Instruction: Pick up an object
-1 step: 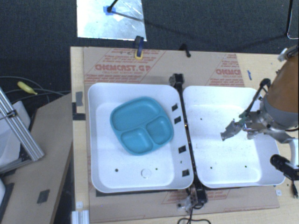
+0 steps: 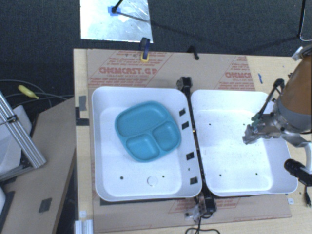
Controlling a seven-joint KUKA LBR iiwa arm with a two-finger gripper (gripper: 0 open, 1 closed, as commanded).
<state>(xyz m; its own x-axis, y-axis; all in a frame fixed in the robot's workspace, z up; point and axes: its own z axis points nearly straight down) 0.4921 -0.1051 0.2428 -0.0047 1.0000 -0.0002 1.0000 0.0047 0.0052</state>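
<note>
Approach step, nothing gripped. Gripper (image 2: 249,136) hangs over the right bin (image 2: 229,179); whether its claw is apart or together cannot be told. Blue divided plate (image 2: 146,130) lies in the left bin (image 2: 105,145). Next move likely calls for crossing the divider.

Red print "CHEMCAST GP" reads on the brown protective sheet (image 2: 127,71) behind the bins; repeated at right, partly legible.

You see the arm (image 2: 297,94) cut off by the right edge of the view, its gripper (image 2: 249,136) too blurred over the right bin (image 2: 229,179) for you to tell how it stands.
</note>
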